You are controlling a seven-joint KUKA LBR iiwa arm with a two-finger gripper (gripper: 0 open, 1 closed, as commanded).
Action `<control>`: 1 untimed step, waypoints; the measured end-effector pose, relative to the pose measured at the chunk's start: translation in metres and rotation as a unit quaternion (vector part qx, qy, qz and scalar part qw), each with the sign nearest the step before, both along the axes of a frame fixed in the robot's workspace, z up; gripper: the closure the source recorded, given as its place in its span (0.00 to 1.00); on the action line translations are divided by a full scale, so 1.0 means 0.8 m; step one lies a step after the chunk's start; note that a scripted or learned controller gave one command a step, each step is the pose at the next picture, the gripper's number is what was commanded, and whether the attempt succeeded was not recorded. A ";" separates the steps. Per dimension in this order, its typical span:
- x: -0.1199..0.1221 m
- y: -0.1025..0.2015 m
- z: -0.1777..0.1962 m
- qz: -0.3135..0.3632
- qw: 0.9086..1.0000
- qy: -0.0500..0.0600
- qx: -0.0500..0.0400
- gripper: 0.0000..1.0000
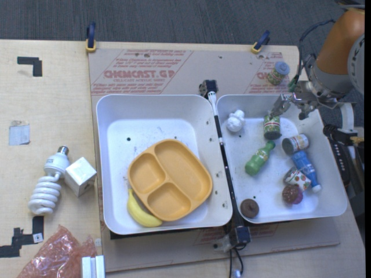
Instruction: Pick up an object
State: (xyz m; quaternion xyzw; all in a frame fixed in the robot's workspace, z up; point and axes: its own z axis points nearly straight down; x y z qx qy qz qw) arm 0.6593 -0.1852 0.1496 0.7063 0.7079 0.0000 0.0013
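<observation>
Gripper [282, 104] low over right white bin [324, 210], just above small dark green-labelled can [271, 126]. Finger state: can't tell. Nothing seen held; pick not yet done.

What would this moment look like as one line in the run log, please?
arm: over right bin | gripper: above small dark-green can, nothing seen held | left bin: orange tray, banana
</observation>
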 end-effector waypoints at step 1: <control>-0.016 0.046 -0.071 0.000 1.000 0.001 0.000 0.00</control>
